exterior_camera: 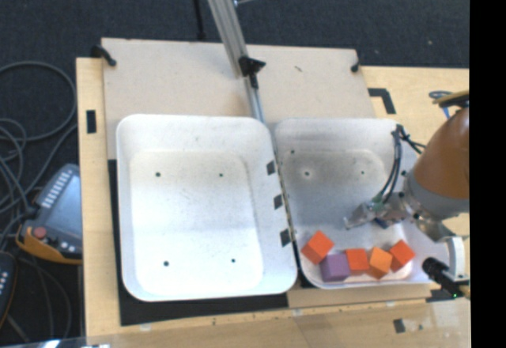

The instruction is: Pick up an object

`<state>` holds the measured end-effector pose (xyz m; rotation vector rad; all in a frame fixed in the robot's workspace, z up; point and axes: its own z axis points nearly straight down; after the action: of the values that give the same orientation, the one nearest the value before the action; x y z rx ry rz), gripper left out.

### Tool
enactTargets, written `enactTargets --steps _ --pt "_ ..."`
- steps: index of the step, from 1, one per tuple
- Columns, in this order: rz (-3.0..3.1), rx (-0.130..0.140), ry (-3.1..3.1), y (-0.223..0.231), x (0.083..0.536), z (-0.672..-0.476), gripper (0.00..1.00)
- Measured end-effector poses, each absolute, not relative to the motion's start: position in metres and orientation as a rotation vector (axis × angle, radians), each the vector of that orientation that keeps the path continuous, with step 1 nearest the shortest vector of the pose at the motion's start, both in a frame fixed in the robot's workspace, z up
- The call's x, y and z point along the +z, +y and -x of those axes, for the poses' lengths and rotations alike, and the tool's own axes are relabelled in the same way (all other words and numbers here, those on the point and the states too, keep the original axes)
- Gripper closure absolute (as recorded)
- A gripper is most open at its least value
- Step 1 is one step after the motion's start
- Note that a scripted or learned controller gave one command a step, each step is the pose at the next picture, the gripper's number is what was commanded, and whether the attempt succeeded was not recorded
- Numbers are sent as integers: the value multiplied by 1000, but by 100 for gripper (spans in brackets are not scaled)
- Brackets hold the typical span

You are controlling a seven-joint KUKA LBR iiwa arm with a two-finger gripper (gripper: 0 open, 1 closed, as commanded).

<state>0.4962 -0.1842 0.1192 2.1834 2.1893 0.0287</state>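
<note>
Though small, orange block [319,246].

The arm [447,168] wears a broad orange band above a grey wrist section (rounded, smooth-looking). Thin dark cables [393,168] loop along its left side down to a small metallic gripper [365,216].

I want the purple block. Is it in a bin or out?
In. The purple block lies inside the right bin, near its front edge among orange blocks.
</note>
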Motion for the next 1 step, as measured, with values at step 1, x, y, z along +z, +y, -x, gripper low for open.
enactTargets --steps 1 --pt "-2191 26 2198 -186 119 -504 0"
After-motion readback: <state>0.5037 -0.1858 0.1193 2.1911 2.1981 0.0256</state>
